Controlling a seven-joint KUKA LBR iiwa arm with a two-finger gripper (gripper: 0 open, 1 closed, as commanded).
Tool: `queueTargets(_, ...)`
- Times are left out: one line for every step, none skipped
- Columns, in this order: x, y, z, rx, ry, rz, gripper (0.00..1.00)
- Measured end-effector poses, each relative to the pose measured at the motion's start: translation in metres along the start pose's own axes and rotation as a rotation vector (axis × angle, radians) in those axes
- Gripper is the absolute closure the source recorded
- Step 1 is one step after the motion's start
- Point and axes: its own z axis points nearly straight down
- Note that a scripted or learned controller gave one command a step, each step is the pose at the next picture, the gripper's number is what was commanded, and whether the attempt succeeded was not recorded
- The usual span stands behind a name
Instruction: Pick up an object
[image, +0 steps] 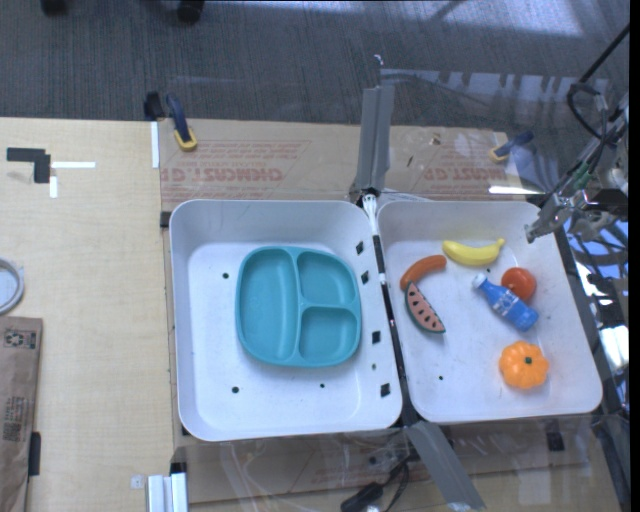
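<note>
At the right edge of the frame, just above the right bin's upper-right corner, the tool (545, 222) sits among cables and grey metalwork — too small and cluttered here to tell how it is set, and nothing shows in its grip. It hangs outside the bin wall, apart from every object.

Right bin (590, 395) contents, working outward from the tool:
- banana (474, 251), upper middle of the bin, lying roughly level.
- red ball-like fruit (519, 282), just below and right of the banana, touching or nearly touching the blue bottle (507, 303), which lies on its side at a slant.
- sausage (424, 270), left of the banana, near the bin's left wall.
- watermelon slice (424, 309), directly below the sausage, close to it.
- orange pumpkin (524, 365), lower right of the bin, well apart from the rest.

Left bin (190, 300) holds a teal divided plate (298, 305), centred. Tabletop (80, 300) to the left carries tape and a brown paper item.

Judgement on the step: approach not yet begun; any object qualifies. Best candidates are probably the pumpkin — isolated, clear room on all sides — or the banana, nearest the tool and free of neighbours. Avoid the bottle and red fruit pair; crowding risks a finger landing on the wrong piece. For the banana, close across its narrow width, not along its length. Descend vertically over the centre, clear of the bin wall.
</note>
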Motion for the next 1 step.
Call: queueTargets(-0.0117, -0.0018, 0.1064, -0.001, 0.0, -0.023, 0.0)
